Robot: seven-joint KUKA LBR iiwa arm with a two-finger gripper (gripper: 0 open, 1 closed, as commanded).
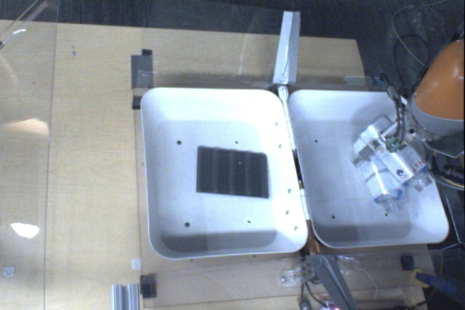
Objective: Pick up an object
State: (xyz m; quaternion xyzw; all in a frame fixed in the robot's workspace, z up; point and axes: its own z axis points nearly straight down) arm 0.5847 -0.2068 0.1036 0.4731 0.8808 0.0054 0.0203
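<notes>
One bin off the dark ridged mat [232, 172], hung low inside the right bin [330, 185], gripper [385, 172] opening impossible to tell; needed squaring over a target before closing.

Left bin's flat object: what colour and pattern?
Dark grey flat object, ribbed with parallel ridges, seen in the camera view.

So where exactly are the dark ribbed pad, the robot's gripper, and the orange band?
dark ribbed pad [233, 172], camera view, its middle.
gripper [386, 194], camera view, between its fingertips.
orange band [443, 87], camera view, its rounded top.
</notes>
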